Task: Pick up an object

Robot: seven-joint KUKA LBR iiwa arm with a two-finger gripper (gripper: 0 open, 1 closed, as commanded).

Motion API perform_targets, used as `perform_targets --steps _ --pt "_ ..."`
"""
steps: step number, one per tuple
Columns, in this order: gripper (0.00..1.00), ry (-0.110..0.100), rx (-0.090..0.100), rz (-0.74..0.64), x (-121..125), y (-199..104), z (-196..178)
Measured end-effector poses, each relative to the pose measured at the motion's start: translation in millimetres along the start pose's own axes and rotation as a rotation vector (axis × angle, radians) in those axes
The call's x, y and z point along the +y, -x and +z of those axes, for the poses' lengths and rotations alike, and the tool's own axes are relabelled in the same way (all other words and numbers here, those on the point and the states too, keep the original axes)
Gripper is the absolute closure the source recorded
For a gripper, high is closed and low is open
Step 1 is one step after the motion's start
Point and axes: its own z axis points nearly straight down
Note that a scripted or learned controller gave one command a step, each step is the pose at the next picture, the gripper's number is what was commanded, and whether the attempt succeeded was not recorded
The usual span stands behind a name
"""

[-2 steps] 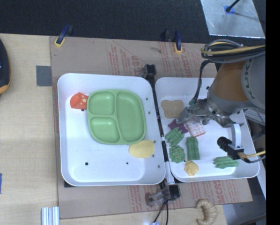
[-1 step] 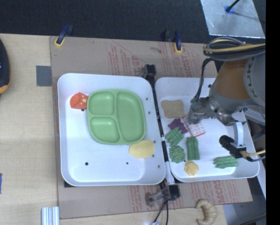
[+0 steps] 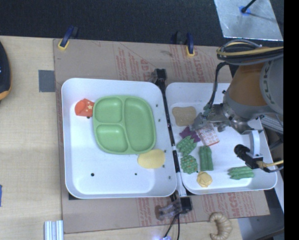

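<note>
My gripper (image 3: 205, 120) hangs over the middle of the right bin (image 3: 267, 184), below the arm's orange band (image 3: 245, 89). Just left of it lie a tan flat piece (image 3: 183, 115) and a small purple object (image 3: 189, 133). A white and red piece (image 3: 210, 137) sits directly under the gripper; whether it is part of the gripper or a loose item I cannot tell. In front of these lie two bumpy green pieces (image 3: 186, 145) (image 3: 188, 164), a green stick (image 3: 206, 157), a small yellow item (image 3: 204, 179) and a green piece (image 3: 241, 172).
The left bin (image 3: 79, 184) holds a green divided plate (image 3: 124, 124), a red object (image 3: 84, 107) at its left and a yellow piece (image 3: 151, 159) at its front right. A black part of the arm (image 3: 245, 155) hangs over the right bin's right side.
</note>
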Motion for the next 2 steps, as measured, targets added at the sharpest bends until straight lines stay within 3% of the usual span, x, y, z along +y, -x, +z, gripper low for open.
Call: perform_targets --steps 1,2 --pt "0.0 -0.014 0.014 0.0 61 10 28" --pt "1.0 -0.013 0.015 -0.003 61 10 15"
